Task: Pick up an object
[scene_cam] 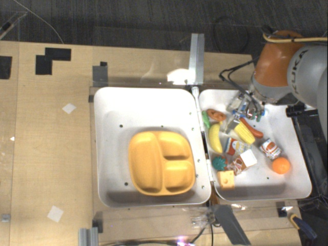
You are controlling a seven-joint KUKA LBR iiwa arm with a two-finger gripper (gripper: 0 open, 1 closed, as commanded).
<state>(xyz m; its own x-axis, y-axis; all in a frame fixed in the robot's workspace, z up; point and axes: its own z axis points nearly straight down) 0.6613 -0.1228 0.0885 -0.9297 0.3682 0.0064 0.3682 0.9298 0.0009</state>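
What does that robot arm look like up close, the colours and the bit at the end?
The arm is rounded and grey, with a broad orange band above the wrist. At its tip sits a small metallic pincer with bluish parts. Black cables loop beside it.

I can't read any words or numbers here. My grey arm [311, 73] has some dark letters on its side, just right of the orange band [274, 60], but the edge of the picture cuts them off and they are too blurry to spell out. Down from the orange band, in the right bin [300, 186], a small red and white can [270, 149] and a red and white packet [237, 147] have printed labels. The print on both is too tiny to read.
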